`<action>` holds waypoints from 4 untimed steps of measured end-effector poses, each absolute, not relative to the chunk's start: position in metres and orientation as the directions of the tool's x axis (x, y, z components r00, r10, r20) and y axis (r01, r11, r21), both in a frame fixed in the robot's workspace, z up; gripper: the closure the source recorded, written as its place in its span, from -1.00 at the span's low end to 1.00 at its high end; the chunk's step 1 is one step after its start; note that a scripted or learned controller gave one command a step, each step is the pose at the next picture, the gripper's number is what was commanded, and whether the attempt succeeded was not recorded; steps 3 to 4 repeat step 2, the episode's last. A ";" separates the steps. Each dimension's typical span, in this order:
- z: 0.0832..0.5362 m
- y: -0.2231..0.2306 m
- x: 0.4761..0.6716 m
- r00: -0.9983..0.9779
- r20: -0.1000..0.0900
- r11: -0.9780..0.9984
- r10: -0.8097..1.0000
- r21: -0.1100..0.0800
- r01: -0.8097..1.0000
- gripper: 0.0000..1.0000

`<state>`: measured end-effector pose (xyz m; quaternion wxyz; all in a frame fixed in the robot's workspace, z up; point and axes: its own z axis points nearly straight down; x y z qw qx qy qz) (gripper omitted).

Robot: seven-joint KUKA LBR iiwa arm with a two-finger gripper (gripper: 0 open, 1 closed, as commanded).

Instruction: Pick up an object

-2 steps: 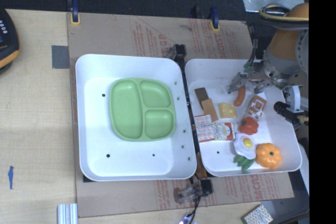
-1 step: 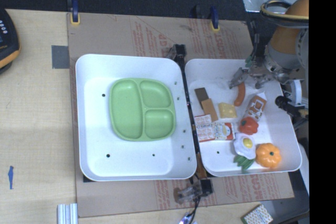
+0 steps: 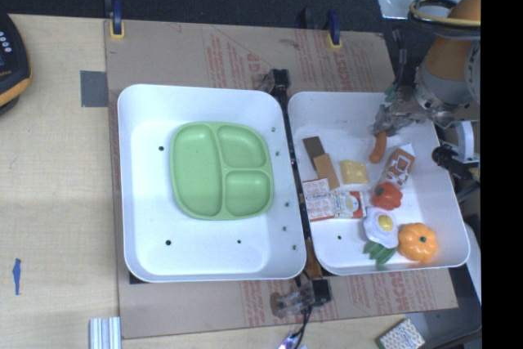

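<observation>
My gripper (image 3: 391,120) hangs over the far right part of the right bin (image 3: 327,114), coming in from the right. Just below its tip lies an orange-red sausage (image 3: 377,148), tilted, its upper end at or under the gripper. Whether they touch is unclear. Close by sit a small brown-and-white carton (image 3: 399,166), a yellow cheese wedge (image 3: 354,172), a red tomato (image 3: 387,195), a fried egg (image 3: 381,225), an orange pumpkin (image 3: 417,242) and two brown bars (image 3: 320,159).
Printed packets (image 3: 331,203) lie near the right bin's left wall, and a green piece (image 3: 380,254) by its front wall. The left bin (image 3: 139,241) holds a green divided plate (image 3: 221,170). Clamps grip the cardboard's far edge.
</observation>
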<state>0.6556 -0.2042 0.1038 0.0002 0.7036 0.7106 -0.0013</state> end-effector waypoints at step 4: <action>0.195 -0.056 0.578 -0.012 0.003 0.012 1.000 -0.004 1.000 1.00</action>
